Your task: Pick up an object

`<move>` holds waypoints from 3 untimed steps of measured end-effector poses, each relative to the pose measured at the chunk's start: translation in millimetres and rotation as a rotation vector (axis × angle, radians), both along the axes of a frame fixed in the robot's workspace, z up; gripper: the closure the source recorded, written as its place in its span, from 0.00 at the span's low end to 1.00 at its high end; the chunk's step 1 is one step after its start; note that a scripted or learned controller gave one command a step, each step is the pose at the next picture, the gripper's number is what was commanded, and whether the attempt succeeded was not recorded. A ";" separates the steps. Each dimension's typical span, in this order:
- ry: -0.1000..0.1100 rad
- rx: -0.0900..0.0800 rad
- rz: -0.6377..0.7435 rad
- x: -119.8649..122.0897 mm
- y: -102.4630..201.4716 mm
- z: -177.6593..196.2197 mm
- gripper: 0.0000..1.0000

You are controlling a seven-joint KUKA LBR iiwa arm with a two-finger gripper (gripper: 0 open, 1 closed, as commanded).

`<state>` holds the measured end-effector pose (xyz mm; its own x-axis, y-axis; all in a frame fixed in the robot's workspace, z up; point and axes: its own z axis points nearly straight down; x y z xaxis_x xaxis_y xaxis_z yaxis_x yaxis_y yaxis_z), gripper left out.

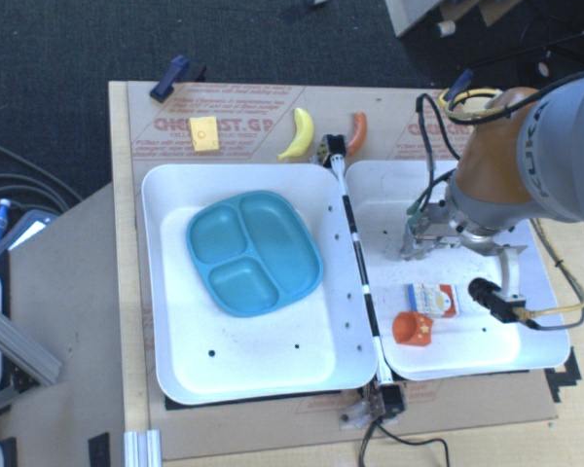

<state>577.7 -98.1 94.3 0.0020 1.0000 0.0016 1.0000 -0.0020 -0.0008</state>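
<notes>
While the arm (526, 154) reaches in from the right and bends down over the right bin (535, 353), its gripper (420, 241) hangs low above the bin's bare upper floor, and from this slanted angle I cannot tell how the tool is set, nor can I see anything carried in it

Candidates for picking lie in the same bin, nearer the front edge: a small white and red carton (434, 300) lying flat, and just below it, touching or nearly so, an orange-red toy piece (413, 329). Both sit apart from the gripper, toward the camera, so I judge that the tool is poised over empty floor rather than over either thing, and a grasp here would likely close on nothing. A black fitting (494, 298) on a cable rests beside the carton to its right, seemingly part of the rig rather than a target

The left bin (165, 290) holds a blue divided plate (254, 251), flat and wide, a poor fit for two fingers. On the board behind the bins lie a banana (298, 134), an orange-red sausage-shaped toy (357, 132) and a yellow block (203, 135), outside both bins and probably parked out of play
</notes>
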 end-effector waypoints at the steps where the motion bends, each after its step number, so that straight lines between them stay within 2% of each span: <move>1: 0.000 0.000 0.000 -0.1 0.0 -0.1 0.00; 2: -0.001 -0.002 0.003 79.5 -4.3 -9.5 0.00; 3: -0.003 -0.003 0.003 89.1 5.3 -9.4 0.00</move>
<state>666.8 -92.8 84.9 -0.0007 1.0000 -0.0010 1.0000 0.0007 0.0026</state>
